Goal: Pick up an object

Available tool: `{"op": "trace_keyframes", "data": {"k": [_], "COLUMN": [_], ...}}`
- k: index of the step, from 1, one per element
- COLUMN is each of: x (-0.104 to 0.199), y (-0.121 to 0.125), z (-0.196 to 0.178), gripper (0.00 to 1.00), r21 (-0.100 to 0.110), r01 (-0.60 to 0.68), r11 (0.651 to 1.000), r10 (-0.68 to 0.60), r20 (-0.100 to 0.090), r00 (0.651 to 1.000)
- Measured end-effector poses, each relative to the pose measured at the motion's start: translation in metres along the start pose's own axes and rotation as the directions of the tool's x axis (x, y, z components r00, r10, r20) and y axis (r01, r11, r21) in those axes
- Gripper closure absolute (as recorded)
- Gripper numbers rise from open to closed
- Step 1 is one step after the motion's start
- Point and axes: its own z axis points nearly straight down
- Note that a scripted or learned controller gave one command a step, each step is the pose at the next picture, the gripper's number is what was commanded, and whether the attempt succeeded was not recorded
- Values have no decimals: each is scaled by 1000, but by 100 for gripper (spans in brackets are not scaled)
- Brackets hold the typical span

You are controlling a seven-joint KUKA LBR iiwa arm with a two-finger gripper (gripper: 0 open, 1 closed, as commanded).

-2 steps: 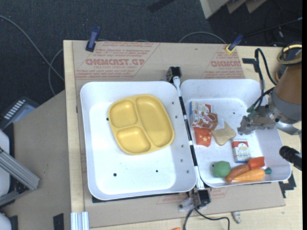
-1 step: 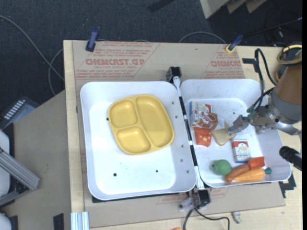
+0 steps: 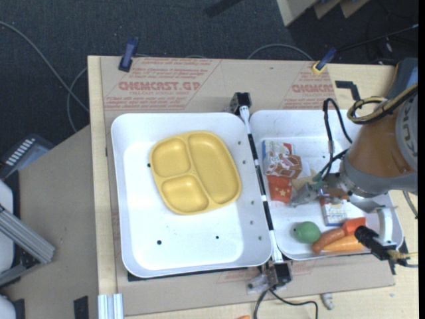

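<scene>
you can't tell the gripper (image 3: pixel 317 190) state; packets (image 3: pixel 280 168) and a carrot (image 3: pixel 335 239) crowd close beside it, so it may snag two.

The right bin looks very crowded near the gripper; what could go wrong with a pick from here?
1. The red-and-white packet, green ball and orange carrot lie close together in the right bin, so the gripper may knock one aside or close on two.
2. The carrot sits near the bin's front wall, which could block the gripper.
3. The ball may roll away if touched.
</scene>
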Motion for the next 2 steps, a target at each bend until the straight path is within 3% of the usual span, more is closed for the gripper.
{"op": "trace_keyframes", "data": {"k": [1, 2], "x": [3, -45], "y": [47, 78], "z": [0, 0], "gripper": [0, 0], "r21": [0, -1], "r01": [1, 2], "r11": [1000, 1000], "r10": [-1, -2], "r20": [0, 0], "r00": [1000, 1000]}}
